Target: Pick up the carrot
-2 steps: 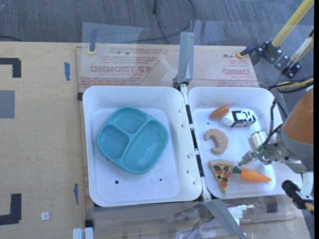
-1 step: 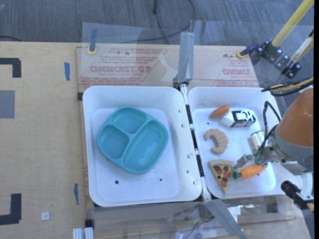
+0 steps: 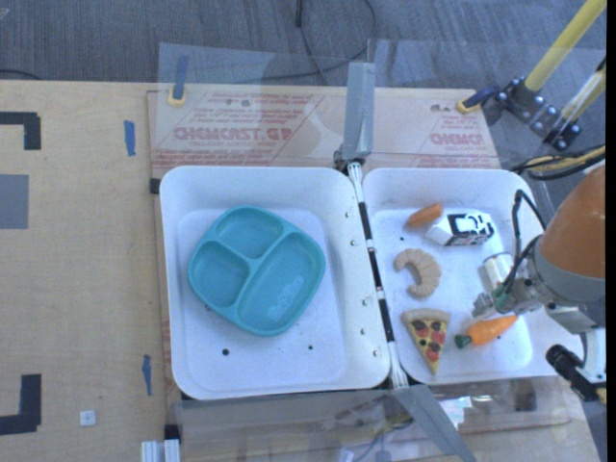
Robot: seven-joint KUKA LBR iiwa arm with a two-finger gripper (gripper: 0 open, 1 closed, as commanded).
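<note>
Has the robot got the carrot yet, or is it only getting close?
Only close. The arm has reached into the right bin, and its gripper sits just above the carrot, which lies on the bin floor beside the pizza slice. Grabbing and lifting it are left.

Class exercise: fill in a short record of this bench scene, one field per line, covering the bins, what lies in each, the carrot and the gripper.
left bin: holds a teal divided plate
right bin: carrot, croissant, pizza slice, small orange piece, black-and-white carton
carrot: lies near the front right, green end toward the pizza slice
gripper: just above the carrot's right end
grasp: not visible
</note>
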